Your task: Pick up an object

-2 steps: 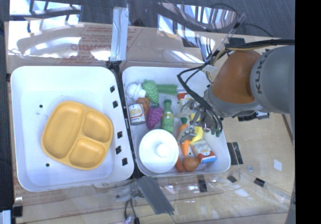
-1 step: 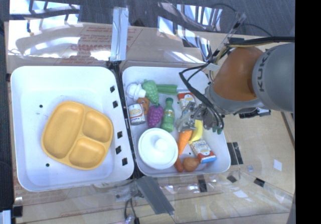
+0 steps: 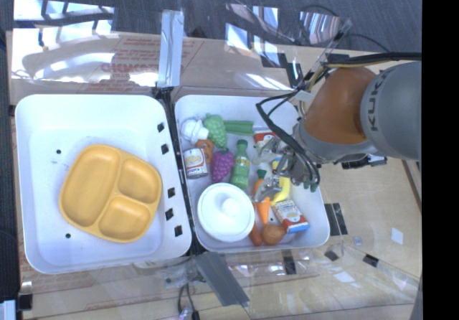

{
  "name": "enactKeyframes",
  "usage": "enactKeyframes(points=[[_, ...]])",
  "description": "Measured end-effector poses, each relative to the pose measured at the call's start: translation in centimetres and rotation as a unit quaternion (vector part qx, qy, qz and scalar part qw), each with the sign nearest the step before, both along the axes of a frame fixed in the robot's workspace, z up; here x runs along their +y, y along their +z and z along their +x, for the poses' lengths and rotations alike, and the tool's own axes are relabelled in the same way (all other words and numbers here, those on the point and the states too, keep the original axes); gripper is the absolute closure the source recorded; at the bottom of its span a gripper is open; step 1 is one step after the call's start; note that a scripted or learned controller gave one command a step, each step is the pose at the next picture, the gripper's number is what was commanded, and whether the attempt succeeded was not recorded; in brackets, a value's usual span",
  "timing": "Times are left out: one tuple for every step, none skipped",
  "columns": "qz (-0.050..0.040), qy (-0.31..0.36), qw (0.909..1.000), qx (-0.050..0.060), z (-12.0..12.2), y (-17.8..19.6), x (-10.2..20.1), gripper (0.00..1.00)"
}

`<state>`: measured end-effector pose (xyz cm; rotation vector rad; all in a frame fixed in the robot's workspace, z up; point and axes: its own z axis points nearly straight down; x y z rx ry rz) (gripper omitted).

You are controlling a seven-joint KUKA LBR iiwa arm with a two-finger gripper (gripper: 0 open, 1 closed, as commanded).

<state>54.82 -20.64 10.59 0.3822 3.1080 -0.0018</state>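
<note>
The right bin (image 3: 247,105) holds several toy foods: a white bowl (image 3: 225,212), purple grapes (image 3: 223,164), a green bottle (image 3: 241,164), a green vegetable (image 3: 216,130), a small can (image 3: 194,163), a white garlic-like piece (image 3: 191,128), a small carton (image 3: 290,215) and orange pieces (image 3: 266,232). My gripper (image 3: 275,181) reaches down into the right half of this bin, over a yellow piece (image 3: 282,188) and just above the carton. The grey arm with its orange band (image 3: 341,107) covers the bin's right wall.
The left bin (image 3: 43,114) holds a yellow divided plate (image 3: 110,191). Black clips line the wall between the two bins. Cardboard and foil lie behind the bins, and cables run along the arm.
</note>
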Motion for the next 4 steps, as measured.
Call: enactKeyframes(points=[[-0.0008,0.004,1.0000,-0.002,0.2,1.1,0.1,1.00],[0.0016,-0.083,0.9965,0.003,2.3,6.1,4.9,1.00],[0.0014,-0.083,0.9965,0.004,2.2,6.1,4.9,0.00],[0.0016,-0.137,0.9906,0.004,-2.0,-1.3,0.2,0.00]])
